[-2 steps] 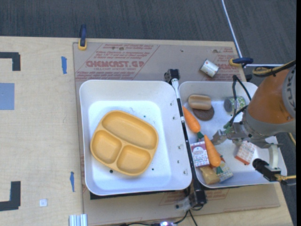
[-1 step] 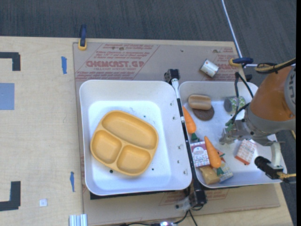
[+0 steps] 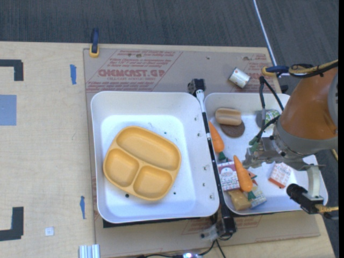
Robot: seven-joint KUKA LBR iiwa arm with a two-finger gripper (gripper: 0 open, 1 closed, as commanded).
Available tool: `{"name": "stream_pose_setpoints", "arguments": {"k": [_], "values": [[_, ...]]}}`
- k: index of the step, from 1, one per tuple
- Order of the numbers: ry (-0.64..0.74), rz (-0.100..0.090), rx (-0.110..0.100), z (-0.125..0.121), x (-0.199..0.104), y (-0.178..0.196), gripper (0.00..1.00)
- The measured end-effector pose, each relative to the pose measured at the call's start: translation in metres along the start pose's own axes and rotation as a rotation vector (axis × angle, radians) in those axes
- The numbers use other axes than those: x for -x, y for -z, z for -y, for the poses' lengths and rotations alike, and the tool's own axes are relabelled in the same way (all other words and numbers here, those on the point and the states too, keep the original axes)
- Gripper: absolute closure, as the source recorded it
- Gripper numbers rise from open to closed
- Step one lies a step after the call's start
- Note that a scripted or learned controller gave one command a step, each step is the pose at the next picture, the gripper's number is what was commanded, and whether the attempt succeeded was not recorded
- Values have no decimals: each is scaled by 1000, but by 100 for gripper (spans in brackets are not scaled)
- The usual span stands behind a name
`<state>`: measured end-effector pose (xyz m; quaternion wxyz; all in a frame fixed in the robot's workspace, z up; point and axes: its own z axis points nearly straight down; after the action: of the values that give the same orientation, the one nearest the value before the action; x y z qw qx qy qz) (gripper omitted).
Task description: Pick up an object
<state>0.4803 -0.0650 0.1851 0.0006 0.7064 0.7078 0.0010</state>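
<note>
Your gripper [image 3: 257, 156] hangs low over the right bin [image 3: 252, 102]; can't tell how the fingers are set. Just beside it lies a toy carrot [image 3: 243, 174], on a small carton [image 3: 229, 177]. A yellow divided plate [image 3: 142, 163] sits in the left bin [image 3: 141, 102].

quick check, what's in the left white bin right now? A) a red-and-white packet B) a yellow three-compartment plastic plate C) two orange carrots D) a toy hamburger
B: the yellow three-compartment plastic plate lies in the left white bin, while the carrots, burger and packets sit in the right white bin.
</note>
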Motion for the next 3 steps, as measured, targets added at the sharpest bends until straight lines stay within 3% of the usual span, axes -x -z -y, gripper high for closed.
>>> {"name": "stream_pose_setpoints", "arguments": {"k": [1, 2, 3], "values": [[-1, 0, 0, 0, 1, 0, 0], [0, -4, 4, -2, 34, -96, 0], [1, -4, 13, -5, 33, -84, 100]]}}
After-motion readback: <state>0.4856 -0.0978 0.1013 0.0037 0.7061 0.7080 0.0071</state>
